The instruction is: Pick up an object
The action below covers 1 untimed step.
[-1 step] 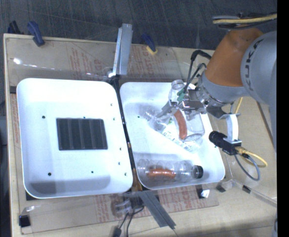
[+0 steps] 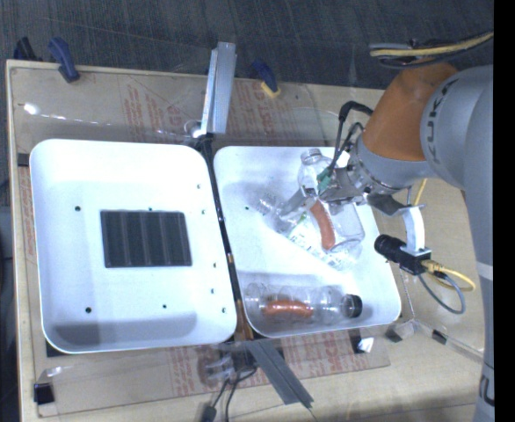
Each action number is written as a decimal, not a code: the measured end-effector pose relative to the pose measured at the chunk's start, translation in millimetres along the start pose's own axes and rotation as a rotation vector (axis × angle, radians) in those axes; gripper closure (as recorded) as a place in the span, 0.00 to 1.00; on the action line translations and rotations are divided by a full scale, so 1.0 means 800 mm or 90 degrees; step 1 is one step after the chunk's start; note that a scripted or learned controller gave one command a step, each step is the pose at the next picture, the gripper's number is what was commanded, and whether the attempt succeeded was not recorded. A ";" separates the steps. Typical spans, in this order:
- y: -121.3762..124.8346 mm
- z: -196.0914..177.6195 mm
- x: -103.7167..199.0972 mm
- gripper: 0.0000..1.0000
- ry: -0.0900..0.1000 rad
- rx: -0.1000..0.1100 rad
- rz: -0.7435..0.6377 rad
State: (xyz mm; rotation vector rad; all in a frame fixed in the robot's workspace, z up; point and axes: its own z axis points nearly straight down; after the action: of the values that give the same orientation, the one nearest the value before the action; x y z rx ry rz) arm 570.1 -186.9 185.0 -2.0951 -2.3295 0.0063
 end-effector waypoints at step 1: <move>0.015 0.090 -0.030 0.00 -0.001 -0.001 -0.072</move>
State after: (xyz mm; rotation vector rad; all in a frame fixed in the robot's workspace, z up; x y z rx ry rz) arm 583.9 -209.0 112.9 -1.9621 -2.4449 0.0046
